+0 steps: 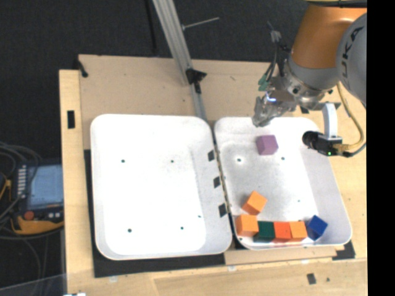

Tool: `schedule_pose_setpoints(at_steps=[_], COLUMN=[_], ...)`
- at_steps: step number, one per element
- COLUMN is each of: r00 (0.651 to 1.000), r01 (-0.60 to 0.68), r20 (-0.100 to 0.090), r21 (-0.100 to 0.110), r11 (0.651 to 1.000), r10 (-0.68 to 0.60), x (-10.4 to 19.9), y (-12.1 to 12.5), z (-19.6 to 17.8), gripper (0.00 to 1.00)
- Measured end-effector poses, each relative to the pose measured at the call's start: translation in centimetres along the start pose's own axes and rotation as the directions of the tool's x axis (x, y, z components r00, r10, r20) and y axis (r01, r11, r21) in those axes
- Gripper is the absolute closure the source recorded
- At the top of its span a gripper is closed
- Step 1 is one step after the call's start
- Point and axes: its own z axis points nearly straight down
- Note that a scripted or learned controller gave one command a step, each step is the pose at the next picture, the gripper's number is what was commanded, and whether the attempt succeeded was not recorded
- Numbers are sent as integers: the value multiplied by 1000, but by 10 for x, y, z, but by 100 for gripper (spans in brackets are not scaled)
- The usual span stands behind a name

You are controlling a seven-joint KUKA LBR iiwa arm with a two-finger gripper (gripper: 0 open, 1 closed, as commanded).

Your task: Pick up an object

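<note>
The gripper (264, 117) hangs just above the purple cube (266, 144), fingers' state I cannot tell; it looks light, rigid, best pinched across flat opposite faces.

Smooth glossy white plastic bins (154, 184), matt wood-like bench (71, 159), matt coloured blocks (266, 144).

Blocks in the right bin

I see a purple cube (266, 144) lying alone near the far end, an orange cube (255, 201) tilted mid-bin, and along the near wall a row: orange block (247, 224), green block (266, 230), two more orange ones (282, 230) (298, 229), blue cube (316, 226).
</note>
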Motion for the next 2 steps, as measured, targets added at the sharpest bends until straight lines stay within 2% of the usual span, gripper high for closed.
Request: schedule_pose_setpoints(at_steps=[2], r00=[1000], r01=[0], r20=[1], r21=[2], r11=[1000], r10=[0], x=[110], y=[-19], z=[27], gripper=[100])
